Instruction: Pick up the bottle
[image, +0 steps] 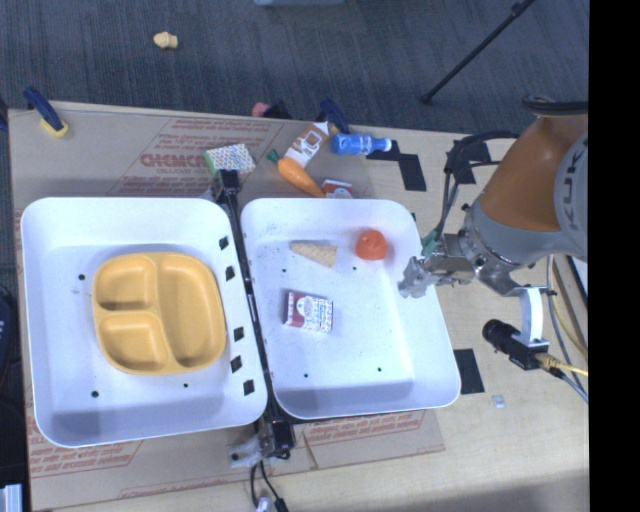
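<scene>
A small blue bottle (360, 144) lies on its side on the cardboard behind the right bin (432, 352), outside both bins. Just left of it lies a white and orange bottle-shaped item (307, 145). My gripper (415, 278) hangs over the right rim of the right bin, well in front of the blue bottle and apart from it. Nothing shows in its grasp. The closest object to it is a red ball-like fruit (371, 244), up and to its left inside the bin.
The right bin also holds a tan wedge (315, 252) and a red and white carton (308, 312). A yellow divided plate (158, 311) sits in the left bin (40, 300). A carrot (298, 176) and a green patterned box (228, 158) lie behind the bins.
</scene>
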